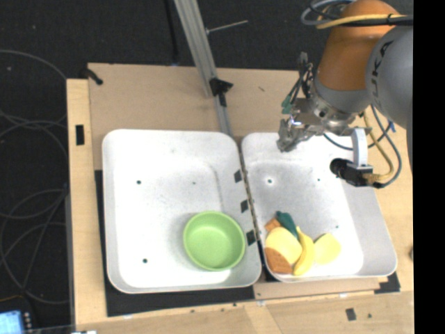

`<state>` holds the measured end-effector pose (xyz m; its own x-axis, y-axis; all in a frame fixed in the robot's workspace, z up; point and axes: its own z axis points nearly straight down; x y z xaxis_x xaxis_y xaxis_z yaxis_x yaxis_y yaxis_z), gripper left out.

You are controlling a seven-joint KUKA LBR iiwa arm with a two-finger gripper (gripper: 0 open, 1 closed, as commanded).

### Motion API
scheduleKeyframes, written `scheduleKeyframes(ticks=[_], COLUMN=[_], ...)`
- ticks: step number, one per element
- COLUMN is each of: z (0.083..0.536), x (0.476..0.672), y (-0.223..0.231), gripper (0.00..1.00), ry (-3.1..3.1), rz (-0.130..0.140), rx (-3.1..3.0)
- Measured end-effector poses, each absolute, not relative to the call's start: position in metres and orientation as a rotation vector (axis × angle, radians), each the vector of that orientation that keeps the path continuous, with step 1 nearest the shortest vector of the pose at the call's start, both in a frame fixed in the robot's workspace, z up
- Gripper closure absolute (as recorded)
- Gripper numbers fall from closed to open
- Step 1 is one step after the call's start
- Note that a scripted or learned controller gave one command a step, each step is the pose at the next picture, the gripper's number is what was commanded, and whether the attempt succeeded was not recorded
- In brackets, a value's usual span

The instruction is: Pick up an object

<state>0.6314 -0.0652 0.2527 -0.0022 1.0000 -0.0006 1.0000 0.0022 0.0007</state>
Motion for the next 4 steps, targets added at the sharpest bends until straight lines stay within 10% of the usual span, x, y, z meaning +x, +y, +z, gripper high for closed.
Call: scheduleKeyframes(ticks=[3, 4], z=[0.247, 0.246], x=[0.600, 0.600], y=[0.082, 0.078], gripper=[1.00, 0.00], ry=[2.232, 2.226], rz=[0.005, 0.003], rx=[2.212, 2.219])
